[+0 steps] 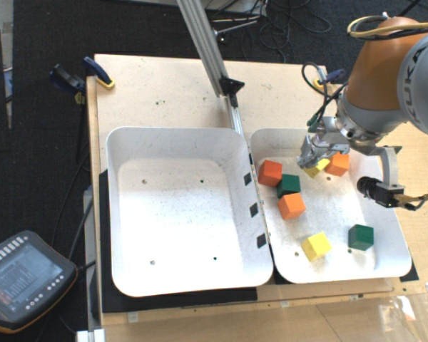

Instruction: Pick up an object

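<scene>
from the camera above, the grey and orange arm (pixel 389 70) comes in from the right and bends down over the right bin (pixel 385 262). its gripper (pixel 315 159) is low in the far part of that bin, right on top of a small yellow block (pixel 315 168). the gripper covers most of that block, so i cannot tell if the fingers are spread or pinching it.

the yellow block looks tilted, with a corner poking out toward the front. it is too hidden to tell which way its long side runs. an orange block (pixel 337 164) sits just beside it on the right, touching or nearly touching.

to the left, a red-orange block (pixel 270 172) sits next to a dark green block (pixel 288 185), and another orange block (pixel 292 205) is just in front of the green one. nearer the front lie a second yellow block (pixel 316 246), turned a bit, and a green block (pixel 361 237) well apart on the right.

the left bin (pixel 121 155) lies beside it. a metal bar (pixel 203 38) slants down to where the bins meet.
</scene>
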Controlling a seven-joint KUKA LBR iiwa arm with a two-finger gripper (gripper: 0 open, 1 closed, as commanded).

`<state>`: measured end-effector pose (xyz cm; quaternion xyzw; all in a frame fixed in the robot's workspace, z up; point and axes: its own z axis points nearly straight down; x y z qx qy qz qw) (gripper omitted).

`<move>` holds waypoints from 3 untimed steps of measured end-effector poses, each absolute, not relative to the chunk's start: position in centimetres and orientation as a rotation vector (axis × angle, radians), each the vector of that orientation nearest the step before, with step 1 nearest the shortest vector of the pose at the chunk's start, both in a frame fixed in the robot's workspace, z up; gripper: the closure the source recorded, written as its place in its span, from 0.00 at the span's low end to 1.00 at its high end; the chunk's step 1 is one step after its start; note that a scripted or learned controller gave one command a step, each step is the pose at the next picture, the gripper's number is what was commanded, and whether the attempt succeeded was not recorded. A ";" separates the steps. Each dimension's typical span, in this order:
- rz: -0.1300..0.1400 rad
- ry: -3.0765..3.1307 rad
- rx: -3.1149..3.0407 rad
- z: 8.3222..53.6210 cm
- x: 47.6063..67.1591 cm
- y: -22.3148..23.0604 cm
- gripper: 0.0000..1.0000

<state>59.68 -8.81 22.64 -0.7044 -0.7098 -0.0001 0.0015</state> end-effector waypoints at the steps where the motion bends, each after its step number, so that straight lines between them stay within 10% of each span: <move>1: 0.000 -2.228 -2.210 22.0 58.0 -3.5 1.00; 3: -0.003 -2.231 -2.211 23.9 57.2 7.4 1.00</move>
